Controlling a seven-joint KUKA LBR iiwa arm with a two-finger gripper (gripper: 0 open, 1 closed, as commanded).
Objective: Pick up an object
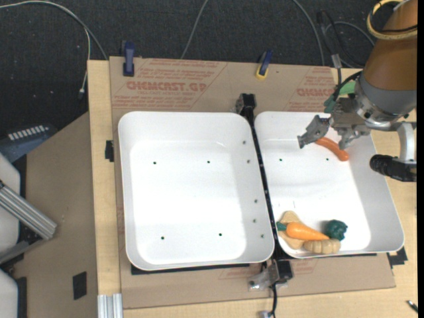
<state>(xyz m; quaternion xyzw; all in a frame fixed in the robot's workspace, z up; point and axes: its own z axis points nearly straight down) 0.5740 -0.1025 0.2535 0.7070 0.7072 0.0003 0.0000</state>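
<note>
So from the overhead camera, you've got the arm point(391, 52) coming in from about 2 o'clock, with the gripper point(329, 136) hanging over the upper part of the right bin point(371, 204). The fingers look spread apart, one pointing down toward the bin's 10 o'clock corner and the other closer to the wrist, and there's an orange sausage-shaped piece point(333, 148) sitting right between and just below them. Honestly can't tell if it's actually pinched or only lying on the bin floor under the open fingers, so I wouldn't count it as held yet. If that's your target, my take is you want to drop straight down so the fingers straddle it across its short side, not along its length, then close firmly before lifting. It's lying at a slant, so line the wrist up with that first or it'll likely squirt out sideways. The other candidates are bunched at the bin's 6 o'clock edge: a carrot point(303, 230), a tan lumpy thing point(322, 246) touching it just below, and a dark green piece point(336, 228) at the carrot's 3 o'clock. Those are crowded against the rim, so they'd be a trickier grab I reckon. The left bin point(192, 191) is at 9 o'clock from all this.
</note>
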